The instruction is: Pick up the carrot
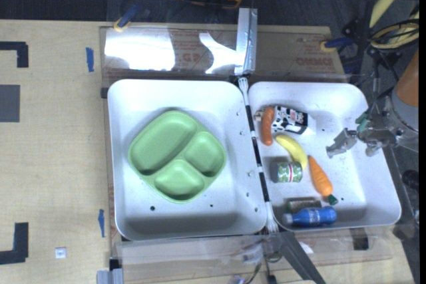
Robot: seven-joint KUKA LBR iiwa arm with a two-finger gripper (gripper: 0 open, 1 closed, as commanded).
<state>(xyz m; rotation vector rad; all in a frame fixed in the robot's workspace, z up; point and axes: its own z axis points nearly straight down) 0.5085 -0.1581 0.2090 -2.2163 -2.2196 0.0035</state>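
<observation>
The carrot [320, 177] is orange with a small green stub at its near end. It lies on the floor of the right bin [373, 196], just right of a banana and a green can. My gripper [355, 144] hangs over the same bin, up and to the right of the carrot and apart from it. Its fingers [337, 142] stand open, and nothing is between them.
The right bin also holds a sausage [267, 124], a black-and-white spotted box [290, 118], a banana [293, 148], a green can [289, 172], a blue bottle [311, 216] and a dark flat item [301, 203]. A green divided plate [176, 155] lies in the left bin [126, 209].
</observation>
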